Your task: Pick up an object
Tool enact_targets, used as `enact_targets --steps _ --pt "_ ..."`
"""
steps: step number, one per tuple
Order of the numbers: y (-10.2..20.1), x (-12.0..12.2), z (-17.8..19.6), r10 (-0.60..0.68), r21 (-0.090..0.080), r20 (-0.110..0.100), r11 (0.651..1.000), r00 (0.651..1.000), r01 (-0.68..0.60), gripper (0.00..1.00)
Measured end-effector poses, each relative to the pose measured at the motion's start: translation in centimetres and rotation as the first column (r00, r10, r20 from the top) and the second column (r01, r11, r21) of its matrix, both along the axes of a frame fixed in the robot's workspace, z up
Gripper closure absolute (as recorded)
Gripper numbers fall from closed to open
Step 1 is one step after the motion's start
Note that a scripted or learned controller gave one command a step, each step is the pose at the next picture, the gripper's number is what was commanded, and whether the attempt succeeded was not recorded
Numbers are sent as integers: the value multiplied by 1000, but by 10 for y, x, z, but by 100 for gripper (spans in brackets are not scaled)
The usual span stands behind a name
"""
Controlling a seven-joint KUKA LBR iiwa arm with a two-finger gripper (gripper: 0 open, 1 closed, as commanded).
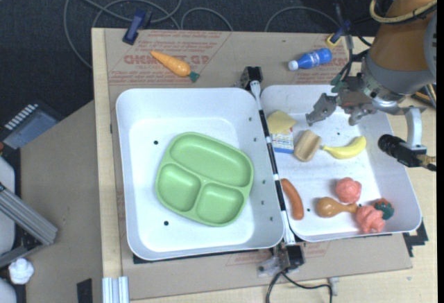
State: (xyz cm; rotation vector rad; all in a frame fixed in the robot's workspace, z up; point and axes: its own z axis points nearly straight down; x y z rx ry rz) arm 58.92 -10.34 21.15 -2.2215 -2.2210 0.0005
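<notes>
My gripper (341, 110) hangs over the back part of the right bin (406, 187), its grey fingers spread apart with nothing between them. Below it in that bin lie a yellow banana (346, 148), a tan bread roll (306, 145), a pale yellow cheese wedge (279, 121) and a small blue and white box (281, 143). Nearer the front are a sausage (292, 198), a pink lump (348, 189), a brown drumstick (331, 207) and a pink and green toy (374, 216).
The left bin (139, 121) holds a green divided plate (203, 178). On the bench behind the bins lie an orange carrot (172, 63), a blue bottle (310, 59) and a blue clip (135, 26). A black clamp (252, 78) sits between the bins at the back.
</notes>
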Motion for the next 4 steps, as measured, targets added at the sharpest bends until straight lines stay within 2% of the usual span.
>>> enact_targets --steps 1,2,3,4 --pt "-32 -9 -113 2 -3 12 1000 1000 -2 0" --pt "-73 -111 -128 -2 0 -2 1000 1000 2 0" --pt "-73 -110 -116 -1 -1 3 1000 1000 1 100" --pt "-12 -63 -34 2 0 3 1000 1000 -2 100"
